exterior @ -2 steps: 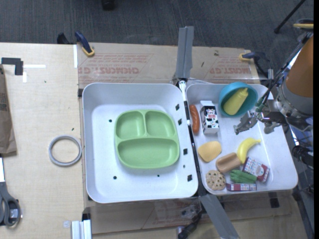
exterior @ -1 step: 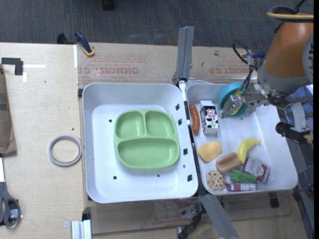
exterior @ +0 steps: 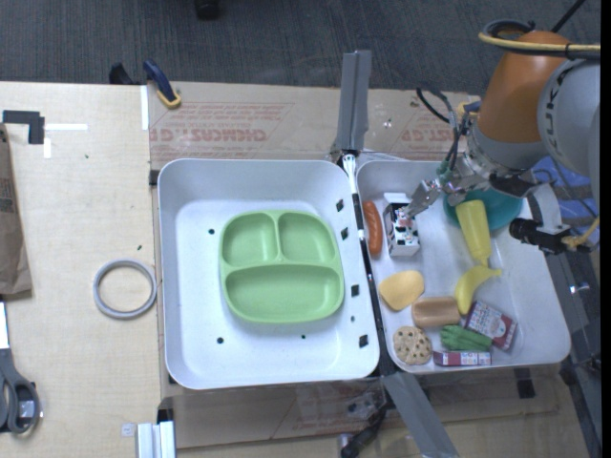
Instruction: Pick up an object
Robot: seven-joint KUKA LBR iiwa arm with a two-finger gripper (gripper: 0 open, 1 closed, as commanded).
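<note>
My gripper (exterior: 403,229) hangs low over the back left part of the right bin (exterior: 546,351), just right of an orange sausage (exterior: 372,229). In front of it lie a yellow chip-shaped piece (exterior: 401,289), a bread roll (exterior: 434,311) and a cookie (exterior: 412,345). To the right lie a long yellow piece (exterior: 474,229) and a banana (exterior: 473,284), with a teal bowl (exterior: 501,204) partly hidden under the arm. Green beans (exterior: 465,337), a red packet (exterior: 493,324) and a small red-and-white box (exterior: 463,358) sit at the front right.
The left bin (exterior: 181,256) holds a green divided plate (exterior: 282,265). A grey ring (exterior: 124,287) lies on the bench to the left, with scissors (exterior: 17,404) at the front left corner. A grey divider post (exterior: 353,103) stands behind the two bins.
</note>
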